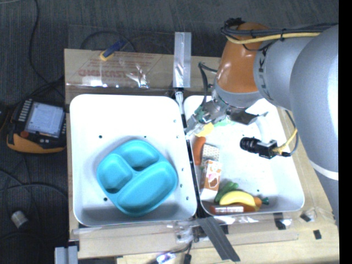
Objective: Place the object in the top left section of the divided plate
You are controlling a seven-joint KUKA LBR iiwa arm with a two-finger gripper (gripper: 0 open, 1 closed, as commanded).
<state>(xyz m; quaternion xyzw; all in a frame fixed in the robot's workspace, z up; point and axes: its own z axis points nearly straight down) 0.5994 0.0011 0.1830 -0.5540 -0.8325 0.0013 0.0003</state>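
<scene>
Toy food is lying in the right bin [286, 175], and the end effector [202, 116] is hovering at that bin's upper left corner, close against the wall shared with the left bin [88, 114]. Which piece is meant is unclear — a small yellow bit [204, 129] is sitting just below the fingers, an orange carrot-like piece [199, 149] is lying a little further below, its long axis running away from the end effector toward the bin's near edge, and a banana [236, 198] is resting well below, lying crosswise. Something pale green seems to be showing at the fingertips, but whether the fingers are parted or closed, or gripping anything, I cannot tell.

The blue divided plate [137, 175] is sitting in the left bin, down and to the left of the end effector. Its top left section [140, 153] is lying nearest — so the coming move, as I judge it, is a short carry leftward over the dividing wall and then a little downward.
</scene>
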